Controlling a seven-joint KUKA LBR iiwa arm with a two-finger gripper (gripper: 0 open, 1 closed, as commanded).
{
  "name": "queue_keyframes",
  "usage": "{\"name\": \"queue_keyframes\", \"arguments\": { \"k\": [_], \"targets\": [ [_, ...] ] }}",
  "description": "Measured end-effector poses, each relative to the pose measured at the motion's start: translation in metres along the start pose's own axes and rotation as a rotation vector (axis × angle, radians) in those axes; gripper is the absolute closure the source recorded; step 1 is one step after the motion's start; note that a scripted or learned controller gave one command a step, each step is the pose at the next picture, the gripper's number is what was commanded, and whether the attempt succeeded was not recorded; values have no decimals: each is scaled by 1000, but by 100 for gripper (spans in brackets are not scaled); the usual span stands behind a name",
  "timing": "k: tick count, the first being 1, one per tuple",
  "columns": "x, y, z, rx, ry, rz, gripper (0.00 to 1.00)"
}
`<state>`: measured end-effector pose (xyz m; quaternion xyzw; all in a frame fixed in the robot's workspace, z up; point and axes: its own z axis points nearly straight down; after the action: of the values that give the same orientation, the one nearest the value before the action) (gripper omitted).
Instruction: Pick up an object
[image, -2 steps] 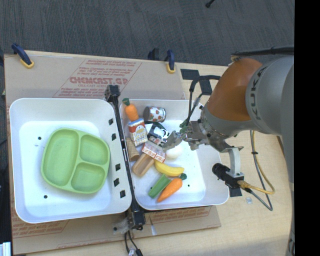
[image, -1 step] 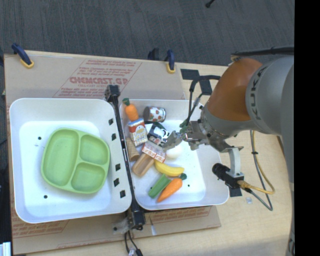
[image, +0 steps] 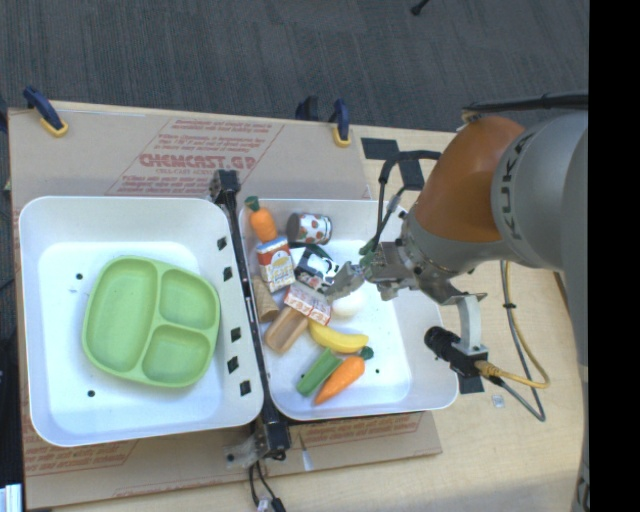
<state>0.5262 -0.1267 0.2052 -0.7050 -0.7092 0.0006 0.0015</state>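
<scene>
The right bin (image: 395, 385) holds a pile of toy food: a small carrot (image: 262, 221) at the back, a dark can (image: 309, 228), a red-and-white carton (image: 276, 266), a dark packet (image: 316, 266), a tan wooden block (image: 285, 328), a banana (image: 336, 339), a green pod (image: 318, 372) and an orange carrot (image: 341, 377) at the front. A white egg-like piece (image: 343, 307) lies just under the gripper. My gripper (image: 349, 279) reaches in from the right, low over the pile's middle, beside the dark packet. Nothing is visibly held.
The left bin (image: 45, 225) holds a green divided plate (image: 150, 320). A black divider clamp (image: 227, 186) sits between the bins. The arm's grey body and orange band (image: 470, 190) overhang the right bin's right side. Cables (image: 520, 375) trail on the bench at the right.
</scene>
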Motion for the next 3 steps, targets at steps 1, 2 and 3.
{"name": "queue_keyframes", "arguments": {
  "k": [1, 2, 3],
  "targets": [
    [0, 0, 0, 0, 0, 0, 0],
    [0, 0, 0, 0, 0, 0, 0],
    [0, 0, 0, 0, 0, 0, 0]
  ]
}}
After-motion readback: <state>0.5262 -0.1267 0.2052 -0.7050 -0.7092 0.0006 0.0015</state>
